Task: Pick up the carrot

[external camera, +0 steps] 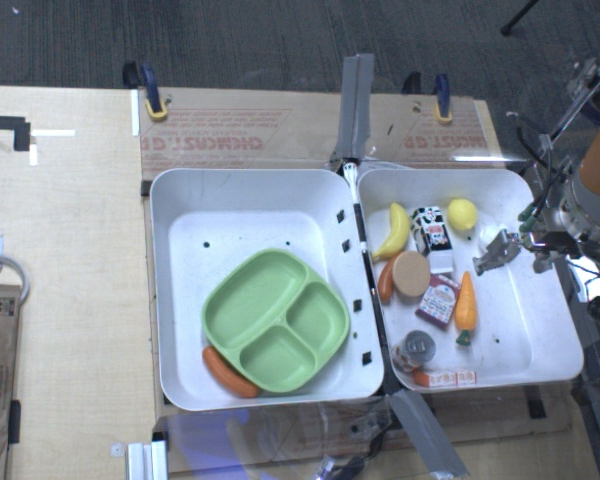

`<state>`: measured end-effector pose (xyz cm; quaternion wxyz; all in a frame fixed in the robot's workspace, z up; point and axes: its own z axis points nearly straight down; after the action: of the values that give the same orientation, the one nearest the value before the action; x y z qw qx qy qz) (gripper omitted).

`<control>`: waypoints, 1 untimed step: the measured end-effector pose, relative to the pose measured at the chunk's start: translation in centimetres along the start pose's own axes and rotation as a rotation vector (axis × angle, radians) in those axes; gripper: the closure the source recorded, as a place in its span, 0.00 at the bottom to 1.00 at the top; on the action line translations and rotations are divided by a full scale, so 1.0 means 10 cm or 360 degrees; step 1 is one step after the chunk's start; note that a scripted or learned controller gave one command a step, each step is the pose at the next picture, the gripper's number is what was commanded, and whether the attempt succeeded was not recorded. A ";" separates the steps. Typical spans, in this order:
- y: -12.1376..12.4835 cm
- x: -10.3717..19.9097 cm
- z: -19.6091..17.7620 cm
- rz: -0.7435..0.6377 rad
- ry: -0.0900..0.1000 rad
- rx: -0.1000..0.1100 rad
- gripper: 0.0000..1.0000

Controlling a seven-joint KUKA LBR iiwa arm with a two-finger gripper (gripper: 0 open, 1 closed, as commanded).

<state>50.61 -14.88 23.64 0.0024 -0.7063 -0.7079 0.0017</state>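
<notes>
A green divided plate (pixel 276 319) lies in the left bin (pixel 170 268); banana (pixel 393 230), lemon (pixel 462 214) right.

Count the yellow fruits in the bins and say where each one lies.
2. A banana lies at the right bin's upper left, by the divider. A lemon sits near that bin's top edge, right of the black-and-white carton. More could be hidden under the clutter.

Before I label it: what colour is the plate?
Light green plate, clearest in the camera view.

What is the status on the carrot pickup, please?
Gripper above right bin, holding nothing. Carrot lying in bin, just below gripper. Small purple packet beside carrot's left.
</notes>
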 end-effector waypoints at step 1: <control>0.26 -0.32 1.41 0.0124 -0.0001 -0.0013 0.00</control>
<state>53.10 -18.09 9.50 -0.0009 -0.7334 -0.6798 -0.0009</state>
